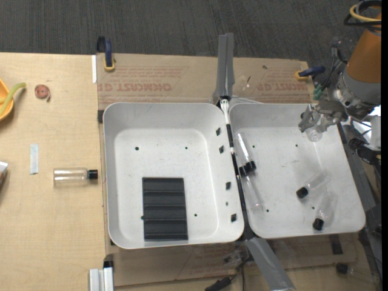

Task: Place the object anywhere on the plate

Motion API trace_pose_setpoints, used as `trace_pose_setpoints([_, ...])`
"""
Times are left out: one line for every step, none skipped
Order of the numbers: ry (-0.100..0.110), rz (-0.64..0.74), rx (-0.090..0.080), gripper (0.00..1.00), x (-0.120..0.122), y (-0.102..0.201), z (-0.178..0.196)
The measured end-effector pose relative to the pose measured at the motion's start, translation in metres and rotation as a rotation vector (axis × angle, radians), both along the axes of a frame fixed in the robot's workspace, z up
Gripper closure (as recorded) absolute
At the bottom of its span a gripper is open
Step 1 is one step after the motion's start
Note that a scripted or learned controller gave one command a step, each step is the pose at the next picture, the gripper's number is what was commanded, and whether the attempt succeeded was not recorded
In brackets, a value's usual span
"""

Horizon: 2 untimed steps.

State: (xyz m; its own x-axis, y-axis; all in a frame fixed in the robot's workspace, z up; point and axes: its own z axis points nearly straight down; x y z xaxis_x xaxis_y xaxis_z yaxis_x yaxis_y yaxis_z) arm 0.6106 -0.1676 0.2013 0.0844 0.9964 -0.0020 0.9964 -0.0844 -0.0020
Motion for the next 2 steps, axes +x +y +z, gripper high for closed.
trace_pose_setpoints([0.000, 0.000, 0.000, 0.00, 0.000, 0.000, 0.000])
trace_pose_setpoints([-0.001, 0.080, -0.001, 0.00, 0.048, -0.045, 0.009])
